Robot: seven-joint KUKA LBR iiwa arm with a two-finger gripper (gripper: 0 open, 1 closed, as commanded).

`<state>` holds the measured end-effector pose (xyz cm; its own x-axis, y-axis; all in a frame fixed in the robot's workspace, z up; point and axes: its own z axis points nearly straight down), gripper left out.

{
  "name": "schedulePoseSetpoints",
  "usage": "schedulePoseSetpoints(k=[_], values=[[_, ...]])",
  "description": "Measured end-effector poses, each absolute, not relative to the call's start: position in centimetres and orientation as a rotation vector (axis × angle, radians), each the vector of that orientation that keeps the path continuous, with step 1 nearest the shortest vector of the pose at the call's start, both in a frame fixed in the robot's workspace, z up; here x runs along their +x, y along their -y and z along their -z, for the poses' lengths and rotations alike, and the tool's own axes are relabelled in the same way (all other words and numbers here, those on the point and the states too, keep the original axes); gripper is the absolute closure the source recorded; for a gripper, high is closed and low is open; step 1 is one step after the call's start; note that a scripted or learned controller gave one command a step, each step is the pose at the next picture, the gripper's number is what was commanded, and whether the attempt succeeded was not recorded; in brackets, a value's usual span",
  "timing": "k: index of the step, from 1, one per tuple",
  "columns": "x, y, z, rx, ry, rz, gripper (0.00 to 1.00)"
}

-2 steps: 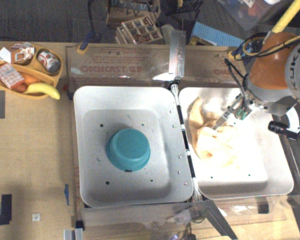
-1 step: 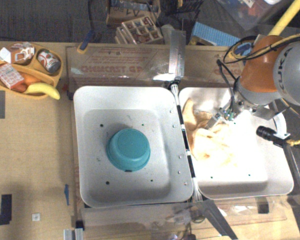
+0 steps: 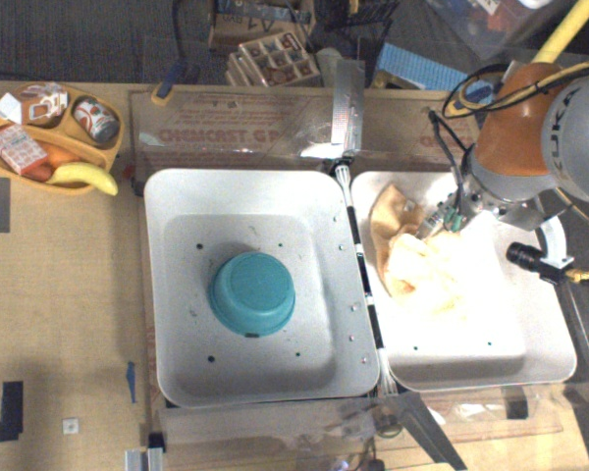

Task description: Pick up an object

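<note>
Claw [image 3: 442,221] sits low in the right bin [image 3: 530,361], at the bin's upper-left part, right at the upper edge of the cloth [image 3: 417,263]. We can't tell its state: the tips are small and dark against the fabric, and whether any cloth is pinched between them isn't readable.

The cloth is a crumpled rag, pale cream to yellowish, with a tan-brown flap at its upper left near the bin's left wall. Folds are bunched, surface is washed out by glare, so we don't get finer texture. It lies in the left half of the right bin. Long axis runs roughly from the tan flap at upper left down toward the lower right, slightly diagonal; no clear front or back end to it.

The arm [image 3: 530,135] comes in from the right, orange band above the wrist, grey body hanging over the bin's upper-right corner.

Left bin [image 3: 177,214] touches the right bin along the centre seam. It holds a teal bowl [image 3: 253,292], upside down, roughly mid-bin, well apart from the cloth.

On the bench at far upper left, a yellow tray [image 3: 0,155] with a banana [image 3: 83,176] and some small packaged items.
</note>
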<state>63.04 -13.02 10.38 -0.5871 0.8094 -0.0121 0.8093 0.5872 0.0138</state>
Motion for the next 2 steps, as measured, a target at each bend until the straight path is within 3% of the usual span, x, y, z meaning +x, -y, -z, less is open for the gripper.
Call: schedulePoseSetpoints(k=[1,2], values=[[63.0,13.0,-10.4,1.420,-2.783,-0.011,0.00],[63.7,15.0,-16.1,1.138,-2.919,-0.001,0.00]])
